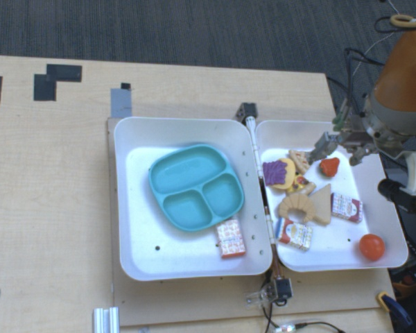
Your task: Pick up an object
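Note:
My gripper (343,151) hovers over the far part of the right bin (392,222), open, its two grey fingers (324,145) spread apart. A small red toy fruit (329,166) lies on the bin floor just below the left finger, not held. Left of it lie a purple and yellow toy (279,173) and a tan croissant-shaped piece (307,207). Two small red-and-white packets (347,207) (296,235) and a red ball-like tomato (371,247) lie nearer the front.
The left bin (135,207) holds a teal divided plate (196,186) and another small packet (230,239) at its front right. The ridge between the bins (258,179) runs close to the purple toy. The arm's orange band (405,61) looms at the upper right.

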Robot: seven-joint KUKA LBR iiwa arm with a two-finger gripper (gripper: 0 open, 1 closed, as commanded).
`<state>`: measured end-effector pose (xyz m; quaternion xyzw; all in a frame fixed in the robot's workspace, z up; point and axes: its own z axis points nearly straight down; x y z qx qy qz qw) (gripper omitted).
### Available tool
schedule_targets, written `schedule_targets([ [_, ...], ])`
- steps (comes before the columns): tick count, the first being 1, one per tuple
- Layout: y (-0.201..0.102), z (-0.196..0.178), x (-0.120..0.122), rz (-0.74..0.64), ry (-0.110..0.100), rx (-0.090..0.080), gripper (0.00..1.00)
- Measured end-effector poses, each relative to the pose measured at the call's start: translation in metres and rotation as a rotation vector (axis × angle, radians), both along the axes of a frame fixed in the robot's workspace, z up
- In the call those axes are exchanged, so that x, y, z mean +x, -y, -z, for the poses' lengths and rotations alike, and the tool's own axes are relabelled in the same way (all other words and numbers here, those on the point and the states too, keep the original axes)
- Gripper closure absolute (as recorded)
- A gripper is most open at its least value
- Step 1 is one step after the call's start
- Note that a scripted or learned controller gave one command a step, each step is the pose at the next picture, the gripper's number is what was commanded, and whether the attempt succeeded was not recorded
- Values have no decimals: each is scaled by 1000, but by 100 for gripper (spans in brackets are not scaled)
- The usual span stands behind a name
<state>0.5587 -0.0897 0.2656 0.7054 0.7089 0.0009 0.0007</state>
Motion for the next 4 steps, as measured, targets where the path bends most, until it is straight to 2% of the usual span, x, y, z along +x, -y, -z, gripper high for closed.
schedule_targets([
  [1, 44, 94, 22, 3, -3, 0, 0],
  [2, 22, 179, -2, 4, 5, -1, 0],
  [3, 22, 167, 0, 2, 10, -2, 100],
  [4, -44, 80, -33, 0, 1, 1, 100],
])
